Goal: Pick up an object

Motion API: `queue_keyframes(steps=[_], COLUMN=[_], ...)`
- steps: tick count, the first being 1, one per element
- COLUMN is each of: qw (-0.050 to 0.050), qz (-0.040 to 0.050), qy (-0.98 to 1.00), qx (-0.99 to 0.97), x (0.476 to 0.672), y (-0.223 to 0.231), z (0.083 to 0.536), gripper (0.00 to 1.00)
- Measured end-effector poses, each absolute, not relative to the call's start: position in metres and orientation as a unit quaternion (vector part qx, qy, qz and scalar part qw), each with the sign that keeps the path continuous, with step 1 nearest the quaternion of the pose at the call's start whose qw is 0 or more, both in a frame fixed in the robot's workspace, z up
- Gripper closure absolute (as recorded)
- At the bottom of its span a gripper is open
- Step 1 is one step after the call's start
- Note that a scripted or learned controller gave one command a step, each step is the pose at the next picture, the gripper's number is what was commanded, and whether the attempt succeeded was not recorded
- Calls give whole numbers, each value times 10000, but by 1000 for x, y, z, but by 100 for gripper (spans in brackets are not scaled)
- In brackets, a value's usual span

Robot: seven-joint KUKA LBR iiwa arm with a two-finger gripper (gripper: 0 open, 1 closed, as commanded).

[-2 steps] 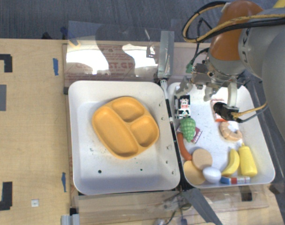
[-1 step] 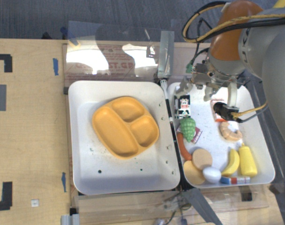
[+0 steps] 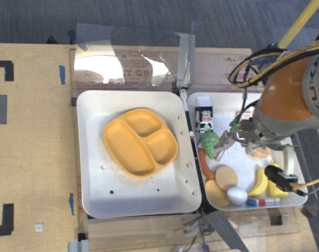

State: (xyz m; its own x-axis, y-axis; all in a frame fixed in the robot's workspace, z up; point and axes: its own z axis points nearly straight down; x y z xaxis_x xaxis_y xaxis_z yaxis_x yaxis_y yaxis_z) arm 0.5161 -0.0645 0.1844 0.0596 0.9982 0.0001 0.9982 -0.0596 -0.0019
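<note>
Bench (image 3: 33, 140): a tan work surface is bearing two shallow white bins side by side.
Left bin (image 3: 96, 182): it is lying just beside the right bin, their inner rims touching along a dark seam.
Right bin (image 3: 193, 100): this is serving as the landmark; it is holding all the small objects.
Arm (image 3: 288, 96): grey with an orange band, it is reaching over the right bin's far right portion, with cables looping above it.
Divided plate (image 3: 141, 140): a yellow-orange three-compartment plate is lying flat in the middle of the left bin, well apart from the right bin's contents.
Gripper (image 3: 226, 144): it is hanging over the right bin's middle, pointing toward the bin's left wall (whether the fingers are spread or pressed together cannot be told from this slant).
Banana (image 3: 260, 181): it is resting in the right bin's near right part.
Tan disc (image 3: 226, 176): it is lying near the right bin's near rim.
Carrot (image 3: 204, 164): an orange stick is lying along the right bin's left wall.
Green toy (image 3: 210, 139): it is sitting beside the left wall, just beside the gripper.
White egg (image 3: 236, 195): it is resting at the right bin's near rim.
</note>
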Motion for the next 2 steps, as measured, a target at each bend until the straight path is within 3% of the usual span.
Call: queue_keyframes(steps=[1, 2], qw=[4, 6], qz=[7, 18], qy=[-4702, -2570], qx=[-8826, -9664], x=[559, 571], y=[-55, -92], z=[184, 156], gripper=[0, 0])
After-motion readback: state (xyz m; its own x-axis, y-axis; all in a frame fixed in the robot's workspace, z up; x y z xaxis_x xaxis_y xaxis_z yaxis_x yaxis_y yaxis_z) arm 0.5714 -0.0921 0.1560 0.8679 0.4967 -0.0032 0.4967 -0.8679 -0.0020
